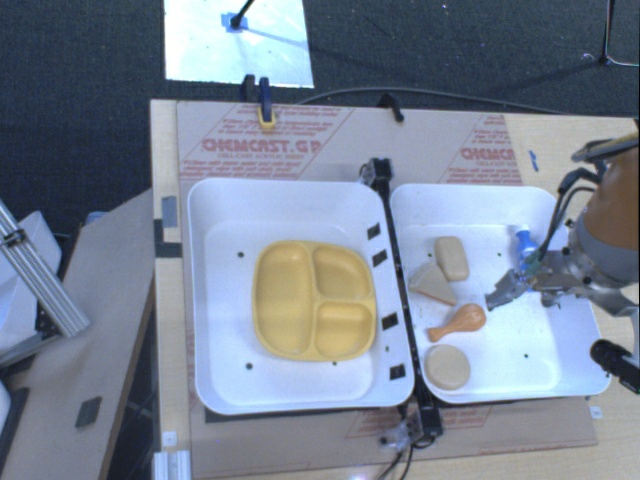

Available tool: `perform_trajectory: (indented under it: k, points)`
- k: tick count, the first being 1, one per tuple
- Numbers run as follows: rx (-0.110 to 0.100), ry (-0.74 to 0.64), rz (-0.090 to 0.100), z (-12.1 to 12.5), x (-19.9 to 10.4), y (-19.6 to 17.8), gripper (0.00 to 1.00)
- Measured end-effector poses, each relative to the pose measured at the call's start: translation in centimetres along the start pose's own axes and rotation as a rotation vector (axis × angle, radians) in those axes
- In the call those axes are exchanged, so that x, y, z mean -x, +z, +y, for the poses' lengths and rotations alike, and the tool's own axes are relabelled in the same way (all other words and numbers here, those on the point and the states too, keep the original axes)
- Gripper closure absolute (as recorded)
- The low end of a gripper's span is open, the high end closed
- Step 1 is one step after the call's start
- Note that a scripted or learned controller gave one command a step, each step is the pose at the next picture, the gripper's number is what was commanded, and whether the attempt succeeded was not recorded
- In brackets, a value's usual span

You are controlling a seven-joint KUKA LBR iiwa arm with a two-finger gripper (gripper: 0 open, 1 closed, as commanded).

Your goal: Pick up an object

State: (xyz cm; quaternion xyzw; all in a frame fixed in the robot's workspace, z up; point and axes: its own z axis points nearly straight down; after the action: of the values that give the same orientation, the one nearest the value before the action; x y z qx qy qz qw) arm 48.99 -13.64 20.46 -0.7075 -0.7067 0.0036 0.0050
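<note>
The right bin (520, 363) holds several toy foods. A tan block (451, 258) lies at the back, with a pale wedge (432, 286) just in front of it. An orange drumstick (458, 320) and a round beige biscuit (448, 366) lie nearer the front. A small blue object (524, 246) sits toward the bin's right side. My gripper (503, 294) hangs low over the middle of the right bin. Its tip points left, just right of the drumstick's thick end and apart from it. Nothing is seen held in it.
A yellow divided plate (312, 300) lies in the left bin (225, 218). A black divider (392, 268) runs between the bins. The arm's orange band and grey wrist (600, 228) lean in over the right bin's right wall. An aluminium rail (40, 278) lies off the bench at left.
</note>
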Motion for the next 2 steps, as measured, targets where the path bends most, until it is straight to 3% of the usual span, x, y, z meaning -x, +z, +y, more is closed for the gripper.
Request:
perform_trajectory:
  k: [1,2]
  points:
    - [0.013,-0.004,-0.002,0.3,-0.1,-0.7,0.00]
    - [0.012,-0.003,-0.001,0.7,-0.7,5.2,0.00]
